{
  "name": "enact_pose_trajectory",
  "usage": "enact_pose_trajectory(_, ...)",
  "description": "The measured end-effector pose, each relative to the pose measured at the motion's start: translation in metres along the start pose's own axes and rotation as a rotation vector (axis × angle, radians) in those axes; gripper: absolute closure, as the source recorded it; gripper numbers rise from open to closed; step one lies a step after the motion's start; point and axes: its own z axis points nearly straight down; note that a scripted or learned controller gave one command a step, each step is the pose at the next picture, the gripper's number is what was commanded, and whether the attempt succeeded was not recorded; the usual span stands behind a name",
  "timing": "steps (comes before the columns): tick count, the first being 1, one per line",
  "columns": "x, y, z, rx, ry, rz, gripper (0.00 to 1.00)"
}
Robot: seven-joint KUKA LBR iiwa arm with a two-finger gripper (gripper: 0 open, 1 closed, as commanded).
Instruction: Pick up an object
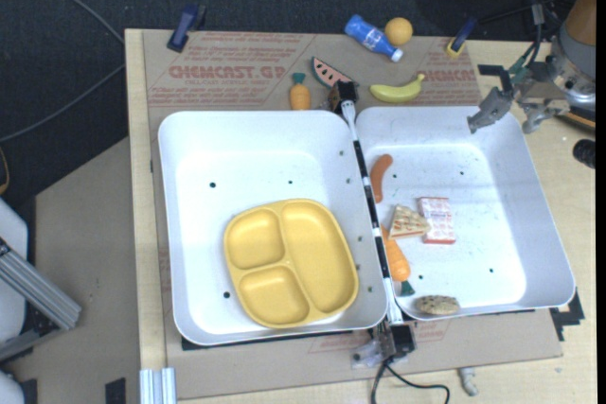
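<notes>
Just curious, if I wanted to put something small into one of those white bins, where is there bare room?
The right bin has bare floor across its right half, past the packet. Its left edge is crowded: sausage, waffle, carrot, cookie. In the left bin, the yellow plate fills the near part; a strip along the far wall is free.

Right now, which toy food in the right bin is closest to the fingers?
The sausage, the reddish one lying by the divider at the bin's top left. The waffle, carrot and cookie lie farther down from the fingers.
</notes>
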Motion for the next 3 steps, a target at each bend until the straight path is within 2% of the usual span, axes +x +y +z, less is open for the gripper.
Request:
enact_pose_trajectory(1,0.027,-0.058,0.071,0.003,0.001,0.001,0.0)
enact_pose_trajectory(2,0.063,-0.073,0.151,0.004,0.002,0.0,0.0)
enact_pose_trajectory(3,0.064,-0.085,0.152,0.002,0.001,0.001,0.0)
